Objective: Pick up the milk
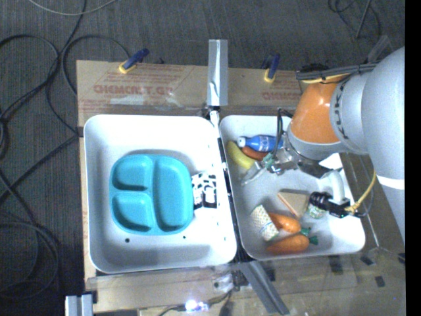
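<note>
Camera view: milk carton (205,191), cow-patch print, lies in the left bin (99,176), touching the teal divided plate (151,193) and close to the wall next to the right bin (355,239). Gripper (266,165) sits over the right bin near a blue bottle (260,142) and banana (238,155); can't tell whether it's clenched or released.

Risks: grabbing the wrong item; the carton, wedged between plate and wall, may slip.

Text: part of "KUKA" on the arm; cardboard's red print unreadable.

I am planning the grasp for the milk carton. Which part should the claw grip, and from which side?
Probably from straight above, closing on the milk carton's upper part across its near and far faces: the blue tray lies close on its left and the bin wall on its right.
</note>
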Robot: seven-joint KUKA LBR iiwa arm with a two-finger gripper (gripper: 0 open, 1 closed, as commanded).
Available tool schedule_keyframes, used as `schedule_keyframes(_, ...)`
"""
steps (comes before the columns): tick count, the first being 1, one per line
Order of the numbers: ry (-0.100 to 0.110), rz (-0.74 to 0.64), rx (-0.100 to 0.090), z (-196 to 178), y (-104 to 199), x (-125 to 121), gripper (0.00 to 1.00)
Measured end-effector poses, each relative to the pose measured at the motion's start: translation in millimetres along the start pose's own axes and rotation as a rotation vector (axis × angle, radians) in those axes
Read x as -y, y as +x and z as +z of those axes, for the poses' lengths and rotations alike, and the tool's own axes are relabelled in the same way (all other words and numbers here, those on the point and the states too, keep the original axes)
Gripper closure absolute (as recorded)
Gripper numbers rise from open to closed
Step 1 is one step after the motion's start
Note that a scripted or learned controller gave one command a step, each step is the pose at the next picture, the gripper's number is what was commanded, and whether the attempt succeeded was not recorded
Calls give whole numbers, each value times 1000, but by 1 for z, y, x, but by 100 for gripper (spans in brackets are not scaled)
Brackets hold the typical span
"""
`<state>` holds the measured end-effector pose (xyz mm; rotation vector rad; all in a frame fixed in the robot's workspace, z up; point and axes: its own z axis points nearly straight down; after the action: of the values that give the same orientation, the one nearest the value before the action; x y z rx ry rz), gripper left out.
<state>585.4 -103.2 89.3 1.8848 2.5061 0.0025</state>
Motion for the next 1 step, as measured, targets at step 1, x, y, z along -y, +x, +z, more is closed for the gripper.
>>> schedule_keyframes(1,-3,-284,6,-1,-45,111,0)
